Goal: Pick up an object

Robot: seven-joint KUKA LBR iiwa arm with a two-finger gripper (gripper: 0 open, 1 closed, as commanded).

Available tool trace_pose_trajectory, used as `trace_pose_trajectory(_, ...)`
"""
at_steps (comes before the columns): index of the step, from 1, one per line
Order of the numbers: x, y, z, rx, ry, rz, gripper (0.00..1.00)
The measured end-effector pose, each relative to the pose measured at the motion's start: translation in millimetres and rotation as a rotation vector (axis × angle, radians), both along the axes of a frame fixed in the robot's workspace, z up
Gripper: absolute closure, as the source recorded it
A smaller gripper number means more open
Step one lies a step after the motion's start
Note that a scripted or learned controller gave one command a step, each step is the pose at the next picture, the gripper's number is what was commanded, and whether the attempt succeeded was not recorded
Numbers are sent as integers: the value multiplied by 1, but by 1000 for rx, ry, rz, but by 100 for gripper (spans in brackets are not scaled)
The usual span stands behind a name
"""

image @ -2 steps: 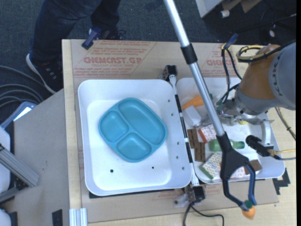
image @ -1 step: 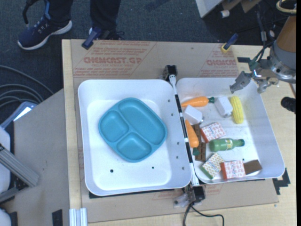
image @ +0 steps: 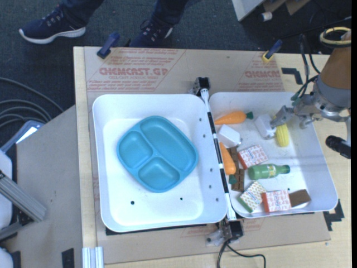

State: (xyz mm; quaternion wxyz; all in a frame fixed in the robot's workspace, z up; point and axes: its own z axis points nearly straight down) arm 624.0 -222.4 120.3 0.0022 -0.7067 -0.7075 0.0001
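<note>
Hovering tool (image: pixel 277 126) apparently beside corn (image: pixel 283 134).

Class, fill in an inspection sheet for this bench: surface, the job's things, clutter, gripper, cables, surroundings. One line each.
Surface: brown board bench printed with red lettering, bearing two shallow white bins, left bin and right bin.
Job's things: right bin holds an orange toy carrot, yellow corn cob, green bottle, small printed cartons and other toy food.
Clutter: blue sectioned plastic tray lies in the left bin.
Gripper: grey two-finger gripper low over the right bin's far side, beside the corn cob; nothing seen between its fingers.
Cables: black cable leaves the near edge.
Surroundings: dark carpet, a person's dark shoes.
</note>
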Motion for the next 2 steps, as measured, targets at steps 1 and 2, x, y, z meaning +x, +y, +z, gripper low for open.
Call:
trace_pose_trajectory(1, -7, 16, -20, -9, -19, -1, 0)
trace_pose_trajectory(2, -6, 16, -9, -10, -23, 0, 100)
